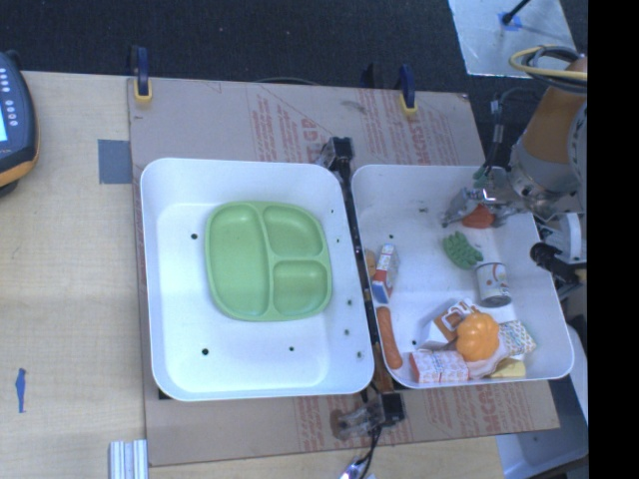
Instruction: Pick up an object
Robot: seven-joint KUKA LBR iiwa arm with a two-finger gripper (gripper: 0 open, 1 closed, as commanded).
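Note:
My gripper [477,206] is low in the far right part of the right bin [419,190], with the grey arm and its orange band [547,128] behind it. A small red-orange object [480,220] lies right under the gripper, touching or nearly touching it. Just in front sit a green knobbly piece [462,249] and a small grey can [491,283]. An orange ball [477,335] rests on a pile of packets and a small carton [439,367] at the bin's near corner. A white tube [383,272] and a brown sausage [388,339] lie along the left wall.
The left bin [160,267] holds a green divided plate [268,260]. A black clip [340,151] sits at the far end of the wall between the bins. A yellow-and-grey device [12,118] lies at the bench's far left.

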